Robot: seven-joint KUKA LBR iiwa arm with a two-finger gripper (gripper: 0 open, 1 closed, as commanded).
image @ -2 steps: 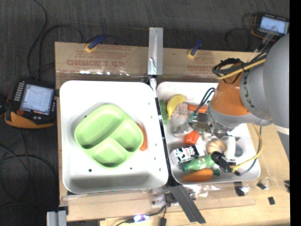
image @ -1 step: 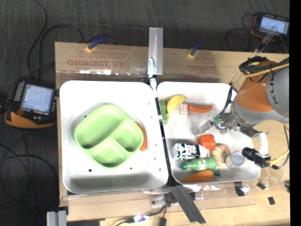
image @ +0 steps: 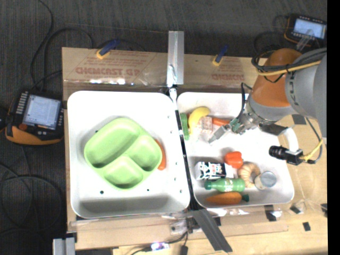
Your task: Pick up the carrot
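The carrot (image: pixel 225 198) is orange with a green stub at its right end. It lies flat along the front wall of the right bin (image: pixel 280 158), just below a green bottle (image: pixel 226 185). My gripper (image: pixel 226 129) hangs over the back of the same bin, well behind the carrot. It is beside a small orange-red piece (image: pixel 220 122) and a pale packet (image: pixel 206 126). Nothing from the bin can be seen held in it. The orange-banded wrist (image: pixel 271 86) rises to the right of it.
The right bin also holds a yellow fruit (image: pixel 198 115), a red-orange pepper (image: pixel 234 158), a cow-print carton (image: pixel 211 170), a tan bulb (image: pixel 248 170) and a small can (image: pixel 266 179). The left bin (image: pixel 85 102) holds a green divided plate (image: pixel 122 152) with an orange item (image: pixel 162 156) at its right edge.
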